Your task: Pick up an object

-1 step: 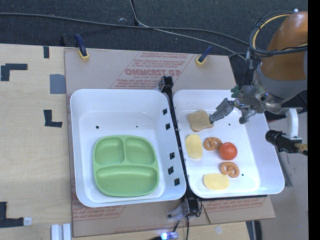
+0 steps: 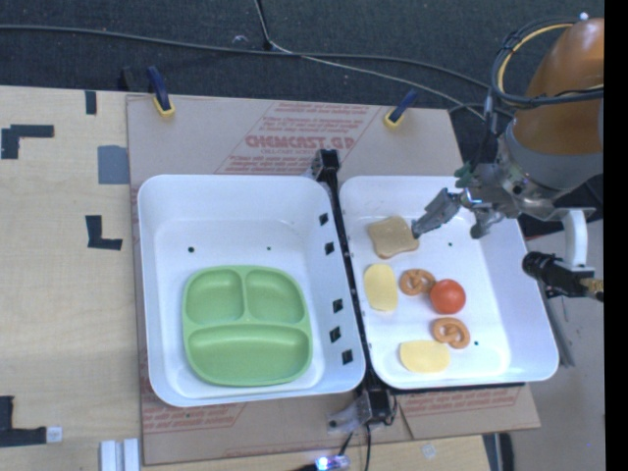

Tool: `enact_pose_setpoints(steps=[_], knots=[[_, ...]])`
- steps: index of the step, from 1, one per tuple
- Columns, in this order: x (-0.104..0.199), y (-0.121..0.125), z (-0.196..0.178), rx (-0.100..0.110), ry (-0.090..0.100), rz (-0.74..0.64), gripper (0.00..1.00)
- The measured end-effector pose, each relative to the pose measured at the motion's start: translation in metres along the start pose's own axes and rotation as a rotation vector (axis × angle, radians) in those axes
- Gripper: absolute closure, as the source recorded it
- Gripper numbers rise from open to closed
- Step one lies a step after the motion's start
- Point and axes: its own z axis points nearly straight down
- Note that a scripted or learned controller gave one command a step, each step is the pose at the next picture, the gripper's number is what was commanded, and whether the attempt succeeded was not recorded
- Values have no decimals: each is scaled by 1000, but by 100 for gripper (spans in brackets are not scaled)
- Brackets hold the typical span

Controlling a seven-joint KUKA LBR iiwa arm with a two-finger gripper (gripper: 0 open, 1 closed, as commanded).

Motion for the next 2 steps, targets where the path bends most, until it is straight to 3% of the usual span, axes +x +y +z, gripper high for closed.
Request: enact_pose_setpoints(steps=[2], knots=[[12, -3, 93, 5, 1, 0, 0]])
